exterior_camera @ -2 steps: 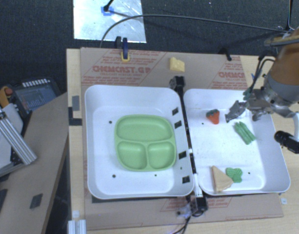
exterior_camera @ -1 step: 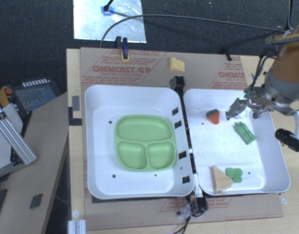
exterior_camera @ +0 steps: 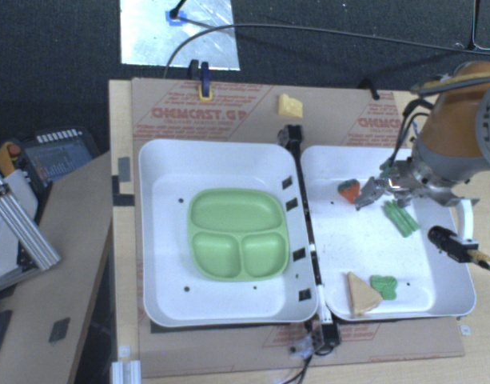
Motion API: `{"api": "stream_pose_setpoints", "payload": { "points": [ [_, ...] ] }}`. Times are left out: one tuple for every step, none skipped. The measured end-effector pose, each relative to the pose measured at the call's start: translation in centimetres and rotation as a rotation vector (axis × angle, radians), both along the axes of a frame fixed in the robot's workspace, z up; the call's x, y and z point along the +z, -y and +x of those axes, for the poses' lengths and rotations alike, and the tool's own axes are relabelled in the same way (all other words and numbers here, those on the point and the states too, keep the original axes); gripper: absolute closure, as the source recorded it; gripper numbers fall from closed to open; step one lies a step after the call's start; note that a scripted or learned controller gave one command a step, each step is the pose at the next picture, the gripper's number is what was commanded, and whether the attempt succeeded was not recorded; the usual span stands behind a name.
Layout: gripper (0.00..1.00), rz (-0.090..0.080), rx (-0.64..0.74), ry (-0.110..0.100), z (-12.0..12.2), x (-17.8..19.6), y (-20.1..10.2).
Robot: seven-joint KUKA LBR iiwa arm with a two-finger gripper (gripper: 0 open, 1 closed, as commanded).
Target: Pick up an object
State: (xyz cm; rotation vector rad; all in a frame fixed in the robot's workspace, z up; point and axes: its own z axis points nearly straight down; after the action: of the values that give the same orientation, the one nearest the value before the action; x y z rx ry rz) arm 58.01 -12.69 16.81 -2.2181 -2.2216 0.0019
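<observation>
Just left of tool [exterior_camera: 376, 192], orange object [exterior_camera: 349, 190]

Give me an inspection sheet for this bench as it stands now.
Surface: cardboard-covered bench bearing two shallow white bins, left bin and right bin, side by side.
Job's things: in the right bin, an orange-red piece, a green stick, a tan wedge and a small green piece beside it.
Clutter: green divided plate in the left bin; yellow block on the cardboard behind the bins.
Grippers: gripper low over the right bin, next to the orange-red piece; nothing seen between its fingers.
Cables: black cable across the dark floor behind the bench.
Surroundings: handheld control unit at left; shiny sheet on the floor.
</observation>
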Motion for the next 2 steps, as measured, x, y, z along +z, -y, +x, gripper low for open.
{"api": "stream_pose_setpoints", "payload": {
  "points": [
    [0.00,0.000,-0.001,0.000,-0.2,-6.2,-0.3],
    [0.00,0.000,-0.001,0.002,-0.1,-8.5,-0.3]
  ]
}}
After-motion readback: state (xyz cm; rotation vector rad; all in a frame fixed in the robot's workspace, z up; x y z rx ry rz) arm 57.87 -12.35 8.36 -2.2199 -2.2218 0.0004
